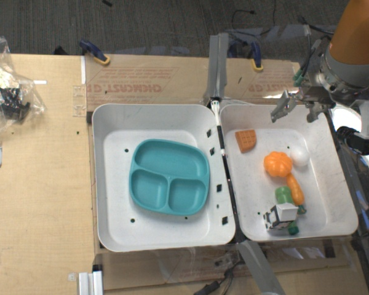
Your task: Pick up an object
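teal plate (170, 177) alone, left bin (111, 165)

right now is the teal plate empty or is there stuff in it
Empty: all three compartments of the teal plate show bare; the toys lie in the right bin.

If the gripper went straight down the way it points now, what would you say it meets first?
Probably bare floor of the right bin near its back wall: the gripper hangs there, apart from the waffle and the egg. Depth is unclear.
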### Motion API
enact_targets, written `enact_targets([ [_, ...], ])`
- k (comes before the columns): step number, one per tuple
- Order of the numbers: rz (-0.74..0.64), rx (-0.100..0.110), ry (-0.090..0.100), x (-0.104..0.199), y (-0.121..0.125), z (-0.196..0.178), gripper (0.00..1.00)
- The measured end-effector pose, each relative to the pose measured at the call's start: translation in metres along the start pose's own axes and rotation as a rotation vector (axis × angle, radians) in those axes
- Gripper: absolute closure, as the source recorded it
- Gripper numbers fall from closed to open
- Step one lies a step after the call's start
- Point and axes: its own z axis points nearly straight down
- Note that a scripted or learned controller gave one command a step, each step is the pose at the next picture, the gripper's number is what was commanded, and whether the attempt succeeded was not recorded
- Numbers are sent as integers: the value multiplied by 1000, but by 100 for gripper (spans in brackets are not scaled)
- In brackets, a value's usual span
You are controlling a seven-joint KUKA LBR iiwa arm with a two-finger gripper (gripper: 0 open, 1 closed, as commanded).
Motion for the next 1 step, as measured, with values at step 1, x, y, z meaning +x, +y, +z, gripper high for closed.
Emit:
enact_targets([
  [1,91,2,1,-36,-4,141,0],
])
